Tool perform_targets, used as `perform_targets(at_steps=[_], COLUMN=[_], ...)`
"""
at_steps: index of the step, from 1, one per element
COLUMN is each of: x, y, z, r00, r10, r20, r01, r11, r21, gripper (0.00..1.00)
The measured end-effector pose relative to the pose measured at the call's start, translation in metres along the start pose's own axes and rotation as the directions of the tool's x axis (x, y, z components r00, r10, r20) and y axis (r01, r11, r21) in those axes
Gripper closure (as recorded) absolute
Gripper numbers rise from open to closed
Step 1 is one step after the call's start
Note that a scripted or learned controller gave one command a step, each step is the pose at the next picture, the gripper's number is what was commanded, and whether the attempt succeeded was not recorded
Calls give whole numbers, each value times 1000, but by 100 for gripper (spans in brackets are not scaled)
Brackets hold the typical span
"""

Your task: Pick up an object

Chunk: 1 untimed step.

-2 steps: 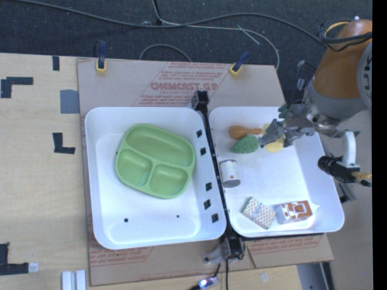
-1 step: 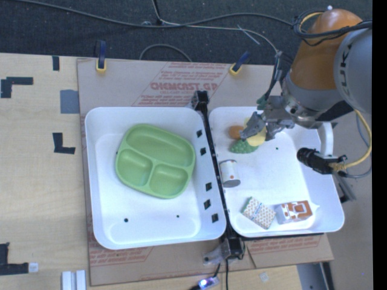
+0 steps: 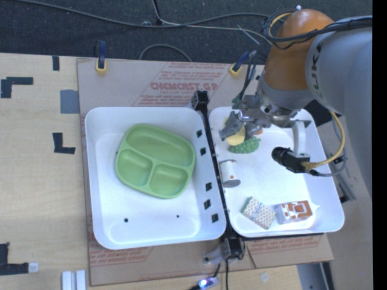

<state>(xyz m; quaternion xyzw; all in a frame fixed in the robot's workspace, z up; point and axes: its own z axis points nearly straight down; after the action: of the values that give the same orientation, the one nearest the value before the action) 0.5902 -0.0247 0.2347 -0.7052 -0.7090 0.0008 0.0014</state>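
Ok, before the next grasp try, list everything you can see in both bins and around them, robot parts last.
Bins: two, white, side by side on the bench.
Divided plate: one, green, in the left bin.
Small cylinder: one, white with a dark end, right bin near the divider.
Patterned packet: one, white with small print, front of the right bin.
Small box: one, orange and white, front of the right bin beside the packet.
Yellow and green item: one, back of the right bin, under the gripper.
Clamps: two, blue and yellow, back edge of the board.
Arm: one, grey with orange band, over the right bin.
Gripper: one, above the yellow and green item.
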Motion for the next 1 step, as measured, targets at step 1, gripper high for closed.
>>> perform_targets(at_steps=[1], x=[53], y=[20], z=[-5], r00=[1000], r10=[-2], r20=[-1], r01=[2], r11=[1000], r21=[-3], gripper=[100])
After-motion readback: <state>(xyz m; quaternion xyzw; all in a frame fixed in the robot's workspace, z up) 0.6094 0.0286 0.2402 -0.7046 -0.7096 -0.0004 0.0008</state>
